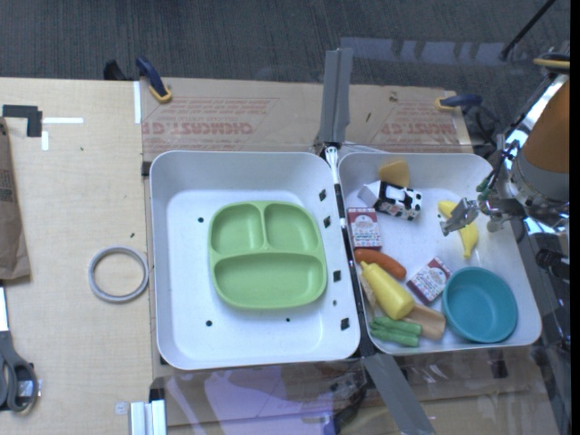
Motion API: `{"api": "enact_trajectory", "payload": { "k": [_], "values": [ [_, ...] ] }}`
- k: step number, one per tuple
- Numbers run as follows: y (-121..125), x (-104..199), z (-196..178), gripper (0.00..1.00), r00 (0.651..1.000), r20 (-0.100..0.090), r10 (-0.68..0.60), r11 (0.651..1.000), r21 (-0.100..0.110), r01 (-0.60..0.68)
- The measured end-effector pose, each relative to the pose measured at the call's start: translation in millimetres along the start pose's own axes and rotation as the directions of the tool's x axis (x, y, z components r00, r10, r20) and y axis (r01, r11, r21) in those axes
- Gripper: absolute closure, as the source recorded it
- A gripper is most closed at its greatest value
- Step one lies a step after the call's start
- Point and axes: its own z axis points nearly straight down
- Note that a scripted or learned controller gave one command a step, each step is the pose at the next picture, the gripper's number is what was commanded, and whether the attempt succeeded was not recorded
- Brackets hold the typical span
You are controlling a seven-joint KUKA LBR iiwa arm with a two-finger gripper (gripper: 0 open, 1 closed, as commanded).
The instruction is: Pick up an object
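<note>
The gripper (459,217), its grasp unclear, hangs over the right bin (507,166), at a banana (468,235) near its right wall. A blue bowl (480,304) fills the near-right corner; the left bin (181,270) holds a green plate (267,255).

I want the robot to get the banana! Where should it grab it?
Probably across the banana's thin middle, coming straight down from above. It lies flat in the right bin, with bare floor on both sides and the blue bowl just below. The gripper is right beside it.
</note>
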Motion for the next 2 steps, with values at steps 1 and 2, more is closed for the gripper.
{"api": "enact_trajectory", "payload": {
  "k": [1, 2],
  "values": [
    [32, -4, 44, 0.00, 1.000, -0.010, -0.015, 1.000, -0.001, 0.015],
    [32, -6, 34, 1.00, 1.000, -0.004, -0.013, 1.000, -0.003, 0.013]
  ]
}}
